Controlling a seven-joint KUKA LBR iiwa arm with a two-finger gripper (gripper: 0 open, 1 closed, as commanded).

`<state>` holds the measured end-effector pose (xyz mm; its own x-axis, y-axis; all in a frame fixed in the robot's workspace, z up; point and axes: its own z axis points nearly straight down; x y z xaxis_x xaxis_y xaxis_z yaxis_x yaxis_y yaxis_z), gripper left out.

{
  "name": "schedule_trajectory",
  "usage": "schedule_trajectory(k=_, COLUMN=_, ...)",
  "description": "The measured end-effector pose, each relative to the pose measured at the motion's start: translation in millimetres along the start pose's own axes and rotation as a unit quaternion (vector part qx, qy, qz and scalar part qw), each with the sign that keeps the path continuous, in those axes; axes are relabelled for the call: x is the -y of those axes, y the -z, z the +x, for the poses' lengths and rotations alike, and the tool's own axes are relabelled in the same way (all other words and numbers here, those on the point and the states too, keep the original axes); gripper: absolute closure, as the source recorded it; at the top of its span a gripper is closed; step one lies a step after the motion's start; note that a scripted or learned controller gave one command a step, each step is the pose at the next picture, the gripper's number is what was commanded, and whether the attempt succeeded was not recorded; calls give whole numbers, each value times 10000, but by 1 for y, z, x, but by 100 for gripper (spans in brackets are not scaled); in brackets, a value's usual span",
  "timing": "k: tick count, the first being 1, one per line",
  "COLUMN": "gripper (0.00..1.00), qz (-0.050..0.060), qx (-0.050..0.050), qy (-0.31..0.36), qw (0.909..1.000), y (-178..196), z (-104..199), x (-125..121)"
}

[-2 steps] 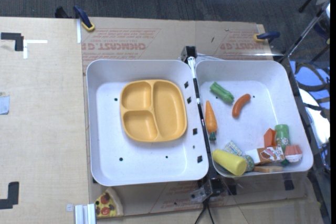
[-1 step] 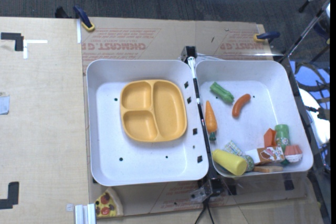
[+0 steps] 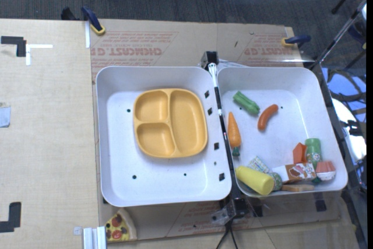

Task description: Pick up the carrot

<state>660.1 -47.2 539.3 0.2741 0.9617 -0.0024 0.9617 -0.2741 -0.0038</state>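
1. Orange and tapered, the carrot (image 3: pixel 233 130) lies in the right bin (image 3: pixel 309 76), hard against that bin's left wall, with its green stub toward the near edge.
2. Its long axis runs roughly along that wall, away from the camera to toward it, so I judge my fingers would have to straddle it across the width, with one of them squeezed in by the wall.
3. As for my fingers, I cannot tell from this view whether they are wide or narrow, nor which way the carrot lies from them.
4. Near neighbours: a green vegetable (image 3: pixel 246 102) and a red sausage (image 3: pixel 267 116) further in, both apart from the carrot; a yellow piece (image 3: pixel 255 179) and a heap of small packets (image 3: pixel 303 171) crowd the near edge.
5. Left bin (image 3: pixel 111 143) holds a yellow divided plate (image 3: pixel 171 123); both bins sit on cardboard (image 3: pixel 175 44) over the bench (image 3: pixel 41 137).
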Motion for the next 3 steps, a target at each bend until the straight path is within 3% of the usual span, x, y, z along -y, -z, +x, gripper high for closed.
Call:
schedule_trajectory(k=1, gripper=0, qz=1, qx=4, qy=81, qw=10000, y=0, z=9, x=3)
schedule_trajectory(k=2, gripper=100, qz=3, qx=9, qy=84, qw=10000, y=7, z=10, x=1)
schedule_trajectory(k=3, gripper=0, qz=4, qx=10, qy=84, qw=10000, y=7, z=10, x=1)
